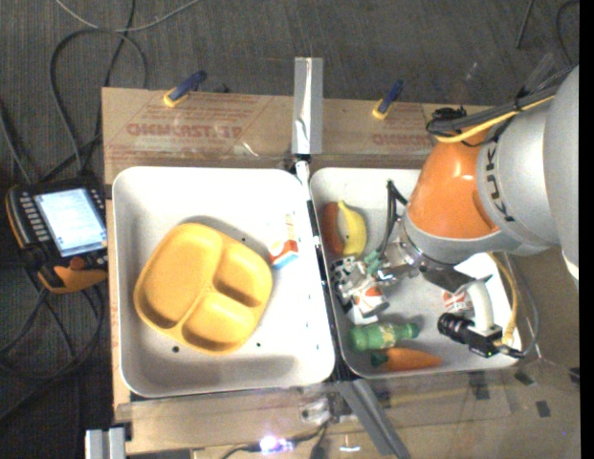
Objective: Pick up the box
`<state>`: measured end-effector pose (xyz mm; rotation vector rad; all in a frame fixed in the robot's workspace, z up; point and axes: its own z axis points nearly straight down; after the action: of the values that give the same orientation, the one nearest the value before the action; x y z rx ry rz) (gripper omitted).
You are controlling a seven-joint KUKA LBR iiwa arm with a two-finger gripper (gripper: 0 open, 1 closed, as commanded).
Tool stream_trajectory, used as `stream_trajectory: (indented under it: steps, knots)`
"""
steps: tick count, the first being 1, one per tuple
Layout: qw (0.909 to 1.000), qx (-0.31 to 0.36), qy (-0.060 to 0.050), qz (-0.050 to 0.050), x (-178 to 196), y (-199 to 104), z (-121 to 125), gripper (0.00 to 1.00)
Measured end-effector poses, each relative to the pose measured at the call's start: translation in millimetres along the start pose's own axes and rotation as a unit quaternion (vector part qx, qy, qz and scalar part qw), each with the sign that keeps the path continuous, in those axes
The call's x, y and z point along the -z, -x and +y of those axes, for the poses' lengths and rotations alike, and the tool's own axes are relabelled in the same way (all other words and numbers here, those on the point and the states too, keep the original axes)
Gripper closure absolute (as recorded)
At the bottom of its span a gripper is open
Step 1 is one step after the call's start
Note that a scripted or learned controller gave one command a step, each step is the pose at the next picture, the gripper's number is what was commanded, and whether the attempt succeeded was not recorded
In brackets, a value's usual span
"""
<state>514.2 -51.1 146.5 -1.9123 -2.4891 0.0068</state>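
The gripper (359, 283) is parked low in the right bin (426, 366), apparently over the small box (370, 299); finger state can't be told, so a grasp isn't confirmed yet.

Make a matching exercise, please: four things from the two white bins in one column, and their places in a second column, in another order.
Things:
1. yellow divided plastic plate
2. yellow toy banana
3. orange toy carrot
4. green toy bottle

Places:
A. right bin, far end, near the wall between the bins
B. right bin, at the near edge
C. left bin, middle
D. right bin, lying just above the carrot in the picture

Pairs: 1-C, 2-A, 3-B, 4-D
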Motion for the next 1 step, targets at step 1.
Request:
stream_trajectory:
  steps: [1]
  knots:
    - [0.9959,0.090,0.001,-0.001,36.6,-43.5,35.3,1.00]
